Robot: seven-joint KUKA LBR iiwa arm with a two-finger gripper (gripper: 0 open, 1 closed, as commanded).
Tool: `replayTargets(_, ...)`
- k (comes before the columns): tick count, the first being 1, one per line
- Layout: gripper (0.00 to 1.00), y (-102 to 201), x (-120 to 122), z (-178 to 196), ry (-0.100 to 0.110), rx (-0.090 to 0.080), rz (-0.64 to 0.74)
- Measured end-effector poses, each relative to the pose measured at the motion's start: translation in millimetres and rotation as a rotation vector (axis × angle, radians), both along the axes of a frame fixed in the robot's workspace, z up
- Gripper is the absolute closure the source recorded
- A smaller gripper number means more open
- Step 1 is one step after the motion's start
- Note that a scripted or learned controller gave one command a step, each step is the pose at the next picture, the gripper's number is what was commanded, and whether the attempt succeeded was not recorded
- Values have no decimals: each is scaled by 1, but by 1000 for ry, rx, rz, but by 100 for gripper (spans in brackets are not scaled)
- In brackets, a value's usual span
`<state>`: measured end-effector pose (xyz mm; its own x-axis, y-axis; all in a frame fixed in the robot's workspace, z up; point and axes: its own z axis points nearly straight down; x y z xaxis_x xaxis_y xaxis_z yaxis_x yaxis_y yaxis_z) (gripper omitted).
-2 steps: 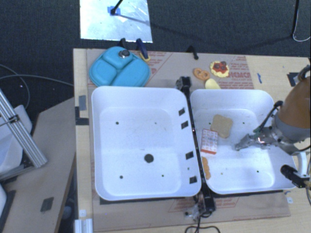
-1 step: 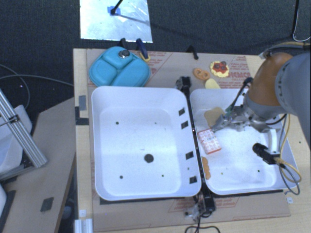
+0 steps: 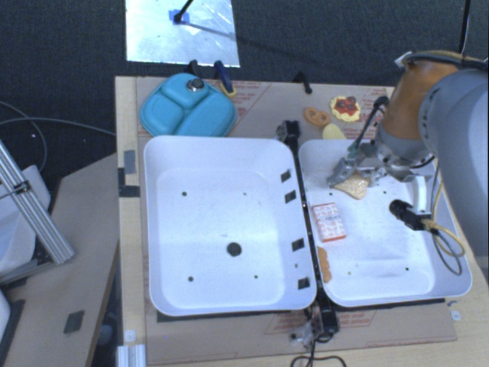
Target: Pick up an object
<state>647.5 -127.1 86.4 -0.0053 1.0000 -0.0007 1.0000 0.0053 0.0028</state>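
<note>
My gripper (image 3: 342,176) hangs low over the back of the right bin (image 3: 397,270), reaching in from the right. Its tip is right beside a flat tan piece (image 3: 355,186) on the bin floor, and seems to touch that piece's left edge. A small pink-and-white patterned box (image 3: 329,222) lies nearer the front, close to the bin's left wall. An orange-brown item (image 3: 324,264) rests against that same wall further forward. In the left bin (image 3: 176,205) sits one small dark round object (image 3: 234,248).
Behind the bins lie a blue lidded container (image 3: 188,107), a toy pizza (image 3: 346,108), a brown pastry-like toy (image 3: 316,116) and a yellow piece (image 3: 333,132). A black plug with a yellow cable (image 3: 409,214) hangs over the right bin's right side.
</note>
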Motion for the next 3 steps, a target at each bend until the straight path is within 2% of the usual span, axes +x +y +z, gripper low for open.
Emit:
replayTargets(1,100,0,0,10,-3,-1,3)
replayTargets(2,100,0,1,21,-6,-2,8)
replayTargets(3,100,31,-40,63,4,1,0)
